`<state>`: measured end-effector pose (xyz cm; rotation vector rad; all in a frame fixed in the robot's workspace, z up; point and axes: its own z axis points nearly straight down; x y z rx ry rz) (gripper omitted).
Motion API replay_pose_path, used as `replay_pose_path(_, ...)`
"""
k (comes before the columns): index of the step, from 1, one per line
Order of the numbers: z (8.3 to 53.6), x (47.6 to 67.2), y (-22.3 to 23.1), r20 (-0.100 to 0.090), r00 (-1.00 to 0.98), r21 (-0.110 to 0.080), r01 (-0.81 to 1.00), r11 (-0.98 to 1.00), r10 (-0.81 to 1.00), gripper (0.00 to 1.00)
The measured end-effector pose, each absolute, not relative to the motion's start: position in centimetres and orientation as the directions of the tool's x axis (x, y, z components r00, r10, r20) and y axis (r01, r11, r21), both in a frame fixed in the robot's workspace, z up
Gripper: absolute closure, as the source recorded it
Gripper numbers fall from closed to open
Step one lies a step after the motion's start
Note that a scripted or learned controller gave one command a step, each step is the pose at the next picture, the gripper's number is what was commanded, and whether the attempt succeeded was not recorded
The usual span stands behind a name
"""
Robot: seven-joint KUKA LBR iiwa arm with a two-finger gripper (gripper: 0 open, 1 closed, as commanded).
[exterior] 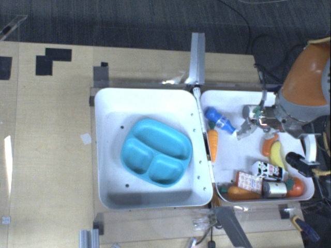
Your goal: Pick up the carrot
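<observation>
The carrot (212,144) is lying along the right bin's (232,101) nine o'clock wall (beside a blue bottle (219,121)); the hand (252,123) is hovering released at its two o'clock.

From my remote seat, light falls evenly and brightly from above. The two white bins (150,99) glare almost to blankness along their rims. A soft grey shadow pools at the left bin's front edge beneath the blue tray (156,151). Detail is slightly soft throughout; the dark floor (129,9) looks grainy.
</observation>
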<state>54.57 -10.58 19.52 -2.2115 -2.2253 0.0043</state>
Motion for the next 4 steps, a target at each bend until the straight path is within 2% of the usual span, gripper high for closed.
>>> replay_pose_path(1, 8.8, 53.4, -8.6, -0.003, -0.284, 0.007, 0.959, 0.284, 0.959, 0.0)
replay_pose_path(2, 9.7, 53.7, -8.4, -0.003, -0.286, 0.011, 0.958, 0.286, 0.958, 1.0)
replay_pose_path(3, 16.7, 56.6, -10.3, 0.0, 0.016, -0.003, 1.0, -0.016, 1.0, 1.0)
replay_pose_path(4, 21.7, 56.2, -18.1, -0.001, -0.189, 0.0, 0.982, 0.189, 0.982, 1.0)
